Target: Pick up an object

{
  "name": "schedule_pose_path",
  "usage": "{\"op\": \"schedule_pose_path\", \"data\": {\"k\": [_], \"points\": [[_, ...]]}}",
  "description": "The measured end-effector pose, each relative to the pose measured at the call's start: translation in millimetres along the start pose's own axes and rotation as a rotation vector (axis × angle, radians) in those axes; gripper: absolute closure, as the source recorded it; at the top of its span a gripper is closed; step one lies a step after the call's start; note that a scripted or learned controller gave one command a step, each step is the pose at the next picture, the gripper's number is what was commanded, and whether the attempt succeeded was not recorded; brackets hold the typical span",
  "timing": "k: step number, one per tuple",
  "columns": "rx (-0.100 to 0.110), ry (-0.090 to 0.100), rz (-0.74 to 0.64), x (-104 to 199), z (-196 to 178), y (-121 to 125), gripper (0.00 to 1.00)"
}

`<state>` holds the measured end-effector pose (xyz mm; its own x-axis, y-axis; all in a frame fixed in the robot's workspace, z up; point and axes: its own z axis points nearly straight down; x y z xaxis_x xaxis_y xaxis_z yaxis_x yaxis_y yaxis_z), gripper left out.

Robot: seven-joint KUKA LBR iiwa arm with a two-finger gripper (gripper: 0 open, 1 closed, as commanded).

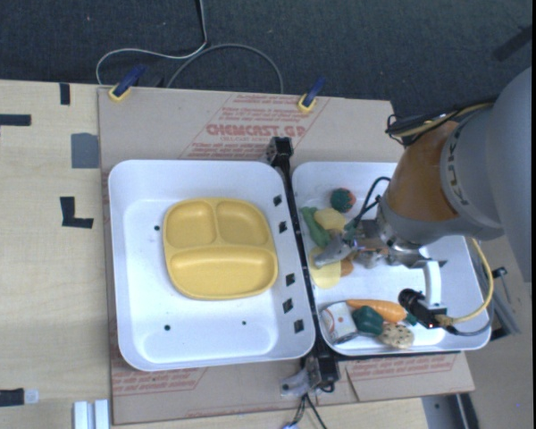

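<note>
My gripper (344, 250) is down in the right bin (464, 333), near its left wall, among small toy food pieces. Under and beside it lie a yellow piece (325, 273), a green piece (314, 228) and a pale yellow piece (330, 219). A small green and red ball (341, 198) sits further back. Toward the front of the bin lie an orange carrot with a teal end (376, 312), a speckled cookie (397, 333) and a white and red item (337, 320). The wrist hides the fingertips.
The left bin (134, 329) holds a yellow divided plate (220, 247). A black divider with clips (290, 239) separates the bins. The grey arm with its orange band (424, 181) covers the right bin's back right. A yellow cable (481, 307) loops along its right side.
</note>
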<state>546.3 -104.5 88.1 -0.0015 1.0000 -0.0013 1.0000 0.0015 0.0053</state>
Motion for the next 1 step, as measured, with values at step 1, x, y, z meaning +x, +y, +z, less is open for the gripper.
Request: {"op": "schedule_pose_path", "data": {"k": [1], "points": [[0.004,0.002,0.000,-6.7,1.5,35.3,0.00]]}}
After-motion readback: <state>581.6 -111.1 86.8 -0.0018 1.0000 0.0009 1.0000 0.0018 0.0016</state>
